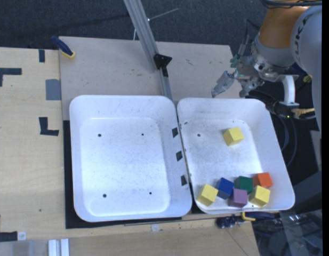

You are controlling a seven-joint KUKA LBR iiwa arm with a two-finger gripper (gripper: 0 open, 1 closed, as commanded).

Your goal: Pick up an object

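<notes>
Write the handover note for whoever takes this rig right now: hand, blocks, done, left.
Hand: hanging above the far rim of the right bin, holding nothing.
Blocks, all in the right bin: one yellow block alone near the middle; a cluster at the near edge with a yellow block, blue block, purple block, green block, orange block and another yellow block.
Left bin: white, speckled.
Done: nothing picked yet.
Left: lower onto a block, grip, lift. The lone yellow one looks easiest.
</notes>
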